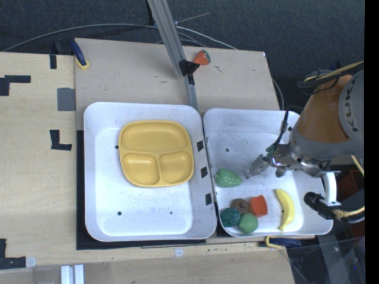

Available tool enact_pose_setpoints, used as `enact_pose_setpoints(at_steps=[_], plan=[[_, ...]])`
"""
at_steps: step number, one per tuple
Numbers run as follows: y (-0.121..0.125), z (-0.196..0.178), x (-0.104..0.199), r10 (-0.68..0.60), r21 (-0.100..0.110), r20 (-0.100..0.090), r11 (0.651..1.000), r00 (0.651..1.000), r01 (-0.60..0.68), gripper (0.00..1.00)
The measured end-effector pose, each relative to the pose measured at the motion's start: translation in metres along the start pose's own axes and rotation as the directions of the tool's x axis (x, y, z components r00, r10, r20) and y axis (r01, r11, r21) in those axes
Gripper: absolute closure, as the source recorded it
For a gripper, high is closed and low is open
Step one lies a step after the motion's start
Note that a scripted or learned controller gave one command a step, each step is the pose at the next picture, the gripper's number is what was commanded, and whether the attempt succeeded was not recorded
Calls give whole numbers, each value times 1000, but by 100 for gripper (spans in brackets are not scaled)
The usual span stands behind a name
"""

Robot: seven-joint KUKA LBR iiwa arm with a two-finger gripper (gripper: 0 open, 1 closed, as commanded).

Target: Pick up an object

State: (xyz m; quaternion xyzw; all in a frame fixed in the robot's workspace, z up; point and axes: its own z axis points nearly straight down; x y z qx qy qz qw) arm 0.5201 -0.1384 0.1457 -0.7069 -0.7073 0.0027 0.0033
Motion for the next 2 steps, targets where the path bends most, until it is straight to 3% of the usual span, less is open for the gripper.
enact_pose_setpoints(at_steps=[1, 2], plan=[[-1, 54, 1, -1, -1, 0, 1000, 1000, 1, 0], [0, 41, 1, -2, -4, -1, 1000, 1000, 2, 100]])
